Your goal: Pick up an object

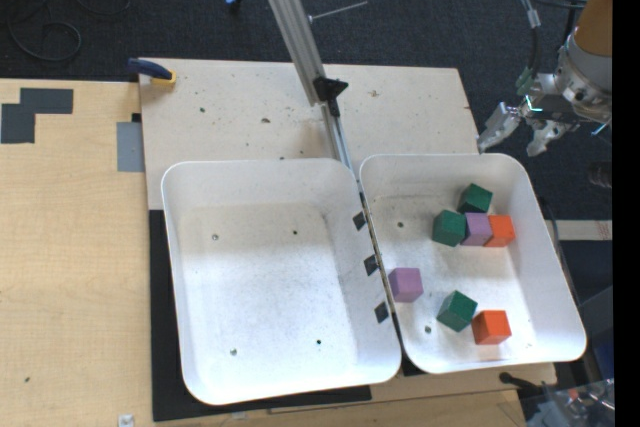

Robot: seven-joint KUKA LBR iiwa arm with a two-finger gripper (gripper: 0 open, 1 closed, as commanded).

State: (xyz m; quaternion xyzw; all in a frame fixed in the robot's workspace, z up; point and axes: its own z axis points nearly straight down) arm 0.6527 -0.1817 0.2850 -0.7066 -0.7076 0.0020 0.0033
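Blocks lie in the right bin (560, 310), and the orange block (491, 326) sits nearest, beside a green block (457, 310). My tool (522, 128) hangs above the far rim, fingers apart. I should come straight down on the lone purple block (405, 283).

Single fixed camera overhead, slanted downward, both white bins (262, 177) framed

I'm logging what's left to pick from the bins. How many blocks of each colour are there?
Green blocks: 3
Purple blocks: 2
Orange blocks: 2
Total: 7, all in the right bin.
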